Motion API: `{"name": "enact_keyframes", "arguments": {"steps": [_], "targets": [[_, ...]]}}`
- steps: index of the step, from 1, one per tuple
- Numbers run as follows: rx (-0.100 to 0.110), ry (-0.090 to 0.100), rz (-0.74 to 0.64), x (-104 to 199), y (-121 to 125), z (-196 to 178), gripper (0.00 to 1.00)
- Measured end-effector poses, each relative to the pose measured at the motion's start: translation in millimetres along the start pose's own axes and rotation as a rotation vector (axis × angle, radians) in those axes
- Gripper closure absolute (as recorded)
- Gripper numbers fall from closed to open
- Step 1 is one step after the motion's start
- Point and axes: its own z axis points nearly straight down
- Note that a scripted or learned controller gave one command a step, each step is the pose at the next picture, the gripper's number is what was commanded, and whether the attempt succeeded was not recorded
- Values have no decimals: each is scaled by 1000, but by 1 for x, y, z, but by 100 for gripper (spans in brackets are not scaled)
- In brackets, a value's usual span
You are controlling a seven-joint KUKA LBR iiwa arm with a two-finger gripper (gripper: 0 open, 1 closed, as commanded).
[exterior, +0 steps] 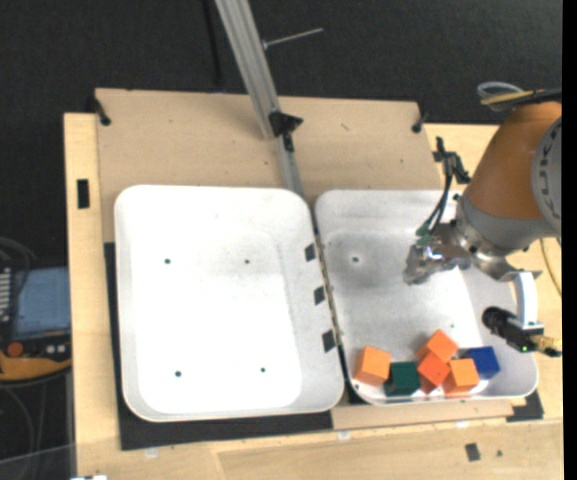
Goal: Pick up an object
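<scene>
One pincer (420,265) hangs over the middle of the right bin (368,228); whether its tips are spread or pressed together cannot be told, and nothing shows between them. Well apart from it, along the bin's near wall, lies a huddle of small blocks: an orange block (373,364), a dark green block (403,378) just beside it, three more orange ones (438,360) bunched together, and a blue block (483,361) at the end. Beside this, the left bin (213,298) sits on the table (368,133).

Blocks (423,365) crowd the right bin's (368,228) near edge (tightly); its middle lies open.
</scene>
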Motion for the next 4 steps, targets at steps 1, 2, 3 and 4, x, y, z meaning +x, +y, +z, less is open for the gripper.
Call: {"name": "enact_keyframes", "arguments": {"steps": [1, 2, 3, 4], "targets": [[-1, -1, 1, -4, 3, -64, 100], [3, 1, -2, -5, 4, -91, 100], [6, 0, -2, 50, 30, -83, 100], [5, 1, -2, 103, 58, -79, 100]]}}
